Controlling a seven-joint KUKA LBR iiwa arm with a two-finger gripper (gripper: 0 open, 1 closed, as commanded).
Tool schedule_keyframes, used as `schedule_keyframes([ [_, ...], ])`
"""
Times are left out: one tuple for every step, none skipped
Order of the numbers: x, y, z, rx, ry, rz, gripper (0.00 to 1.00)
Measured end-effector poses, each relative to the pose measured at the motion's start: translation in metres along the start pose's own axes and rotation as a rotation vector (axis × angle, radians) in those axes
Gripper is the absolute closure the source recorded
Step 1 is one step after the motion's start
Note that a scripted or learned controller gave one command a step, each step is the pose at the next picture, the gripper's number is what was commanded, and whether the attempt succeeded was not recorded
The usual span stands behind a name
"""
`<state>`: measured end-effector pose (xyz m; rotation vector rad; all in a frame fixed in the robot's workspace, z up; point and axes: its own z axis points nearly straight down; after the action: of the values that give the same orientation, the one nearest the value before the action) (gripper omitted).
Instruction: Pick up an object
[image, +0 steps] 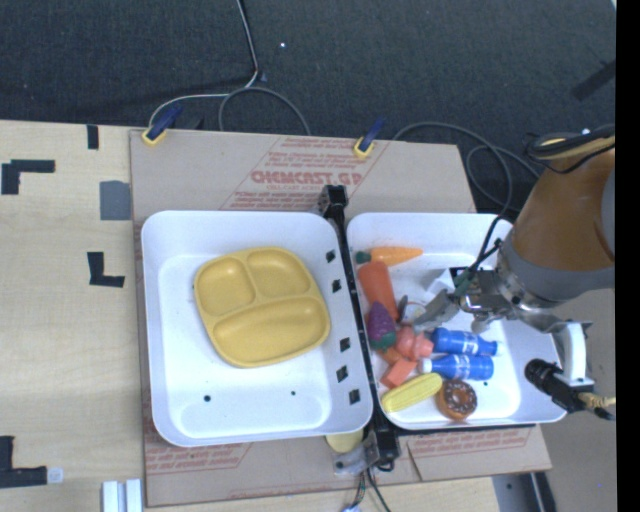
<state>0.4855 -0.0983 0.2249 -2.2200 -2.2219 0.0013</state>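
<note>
The right bin (500, 232) holds several toy foods: an orange carrot (396, 256), a red-orange pepper (377, 286), a purple eggplant (380, 323), small red pieces (411, 346), two blue bottles (466, 344), a yellow corn cob (410, 393) and a brown donut (458, 400). My gripper (437, 306) reaches in from the right and hangs low over the middle of this bin, just above the upper blue bottle and right of the eggplant. Nothing is seen held in it.
The left bin (170, 400) holds a yellow divided plate (262, 305). A black divider (345, 300) runs between the bins. The grey and orange arm (565, 230) covers the right bin's far right side. Cables (250, 90) lie behind the bins.
</note>
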Motion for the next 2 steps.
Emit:
schedule_keyframes([
  [-0.004,-0.004,0.115,0.007,0.002,0.0,0.0],
  [0.002,0.003,0.136,-0.012,0.003,0.001,0.0],
])
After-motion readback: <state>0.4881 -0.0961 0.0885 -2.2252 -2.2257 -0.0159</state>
